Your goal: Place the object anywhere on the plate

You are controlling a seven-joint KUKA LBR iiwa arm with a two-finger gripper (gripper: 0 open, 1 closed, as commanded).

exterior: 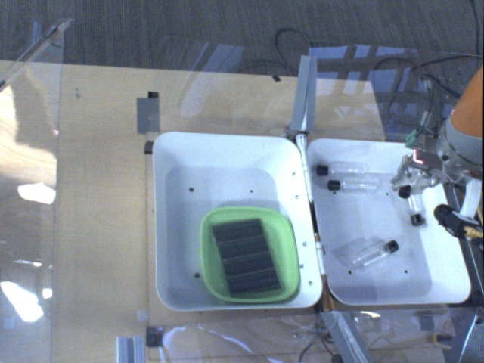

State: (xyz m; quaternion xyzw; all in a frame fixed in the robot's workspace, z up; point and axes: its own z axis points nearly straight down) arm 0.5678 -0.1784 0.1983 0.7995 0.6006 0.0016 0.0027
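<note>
Here I am over the right bin point(442, 290), reaching in from the right, my grey wrist with its orange band sitting above that bin's far right corner. My fingers point(411, 201) hang low by the right wall, in the upper part of the bin. Released or clenched? I cannot tell: the metal bits and small dark shapes down there run together from this height. Nothing shows clearly gripped between them.

Now the left bin point(170, 203). The green plate point(210, 237) lies in its near half, towards the right, close to the wall between the two bins. And there it is: the dark ribbed block point(244, 255) lies flat on the plate, right in the middle, long side running away from the camera and tilted a little. Green rim shows all the way round it. It is well apart from me, a whole bin away.

Back on my side, three clear vials with black caps. Two vials point(354, 175) lie side by side near the far wall, caps pointing left, to the left of my fingers. The third vial point(370, 252) lies slantwise in the near half of the bin, cap up and to the right, apart from the other two.

Both bins sit touching on the pale wooden table point(83, 203).
</note>
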